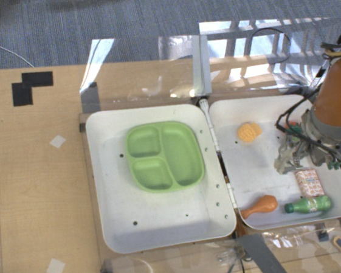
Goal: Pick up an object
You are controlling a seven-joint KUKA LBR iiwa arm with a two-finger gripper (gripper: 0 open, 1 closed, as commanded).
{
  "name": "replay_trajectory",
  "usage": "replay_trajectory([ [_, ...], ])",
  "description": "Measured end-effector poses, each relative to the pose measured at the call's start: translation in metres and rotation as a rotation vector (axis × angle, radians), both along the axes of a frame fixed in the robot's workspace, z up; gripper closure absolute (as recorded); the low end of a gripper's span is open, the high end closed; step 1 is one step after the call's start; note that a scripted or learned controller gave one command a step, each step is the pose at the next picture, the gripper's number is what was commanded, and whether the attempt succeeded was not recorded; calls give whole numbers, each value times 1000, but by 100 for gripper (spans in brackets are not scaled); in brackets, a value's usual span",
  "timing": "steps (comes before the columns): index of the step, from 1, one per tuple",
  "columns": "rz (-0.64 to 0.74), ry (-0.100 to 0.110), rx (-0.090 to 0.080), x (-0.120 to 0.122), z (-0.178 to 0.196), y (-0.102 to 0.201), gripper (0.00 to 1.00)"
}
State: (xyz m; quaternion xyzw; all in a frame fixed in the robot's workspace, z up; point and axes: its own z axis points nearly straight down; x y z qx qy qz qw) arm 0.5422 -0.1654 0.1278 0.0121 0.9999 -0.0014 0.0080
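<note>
The one camera looks down at a slant on a tan bench [37, 197] that carries two shallow white bins side by side. The left bin [117, 230] holds a green divided plate [163, 156] with three compartments, lying flat near the middle of the bin, slightly toward its far side.

The right bin [248, 173] holds four loose things. A small yellow-orange ridged piece [249, 132] lies in the far left part of this bin, apart from everything else. An orange-brown drumstick-shaped toy [261, 206] lies along the near edge, toward the left corner. Just to its right, also along the near edge, a green bottle [309, 206] lies on its side with its cap end pointing left. A small white packet with red print [308, 182] lies just beyond the bottle, touching or nearly touching it; which of the two cannot be made out.

The arm comes in from the right, its orange band [340, 92] sitting over the right rim of the right bin, with dark cables looping at its left. Below it the gripper [295, 158] hangs low over the bin floor, just beyond the far end of the packet. Its fingers are a blur of grey metal and cable, so whether they are spread or pressed together cannot be told, and nothing can be seen between them.
</note>
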Motion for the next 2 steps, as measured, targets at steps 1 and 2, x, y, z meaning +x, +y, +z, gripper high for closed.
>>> replay_trajectory([
  [1, 317, 3, -4, 40, -37, 30, 100],
  [2, 307, -4, -2, -4, 64, 99, 100],
])
